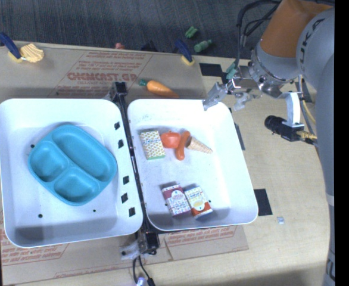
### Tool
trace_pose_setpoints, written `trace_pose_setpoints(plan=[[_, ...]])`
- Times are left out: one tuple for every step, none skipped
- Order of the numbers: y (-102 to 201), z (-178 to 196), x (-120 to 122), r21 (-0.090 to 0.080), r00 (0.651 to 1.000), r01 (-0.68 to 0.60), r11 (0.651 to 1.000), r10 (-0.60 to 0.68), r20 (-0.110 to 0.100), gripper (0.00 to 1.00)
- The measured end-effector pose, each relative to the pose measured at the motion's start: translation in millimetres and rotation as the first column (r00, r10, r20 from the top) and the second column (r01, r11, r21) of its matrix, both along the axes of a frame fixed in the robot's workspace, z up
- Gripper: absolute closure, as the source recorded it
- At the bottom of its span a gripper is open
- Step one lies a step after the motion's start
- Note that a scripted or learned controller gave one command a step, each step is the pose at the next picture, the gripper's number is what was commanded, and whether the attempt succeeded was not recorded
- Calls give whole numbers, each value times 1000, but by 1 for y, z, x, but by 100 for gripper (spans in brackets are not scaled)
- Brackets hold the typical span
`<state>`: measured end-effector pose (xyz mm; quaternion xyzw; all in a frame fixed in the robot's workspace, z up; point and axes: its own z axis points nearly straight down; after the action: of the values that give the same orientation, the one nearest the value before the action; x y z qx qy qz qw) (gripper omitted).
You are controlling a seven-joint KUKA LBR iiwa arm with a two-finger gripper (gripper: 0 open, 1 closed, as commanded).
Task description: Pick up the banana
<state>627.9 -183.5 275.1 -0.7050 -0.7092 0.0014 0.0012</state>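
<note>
Two little cartons (186,200) sit closest to us in the right bin (239,159). Our gripper (225,99) hangs over that bin's far corner, fingers apart, holding nothing. A cone (199,146) and a carrot (159,88) lie near it. We think the banana (33,53) is the small yellow thing far away at the bench's left corner, outside both bins. We should cross high, then drop straight down.
</note>
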Motion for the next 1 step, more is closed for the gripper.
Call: trace_pose_setpoints(plan=[[90,-177,-37,2,1000,16,1000,-16,-4,0]])
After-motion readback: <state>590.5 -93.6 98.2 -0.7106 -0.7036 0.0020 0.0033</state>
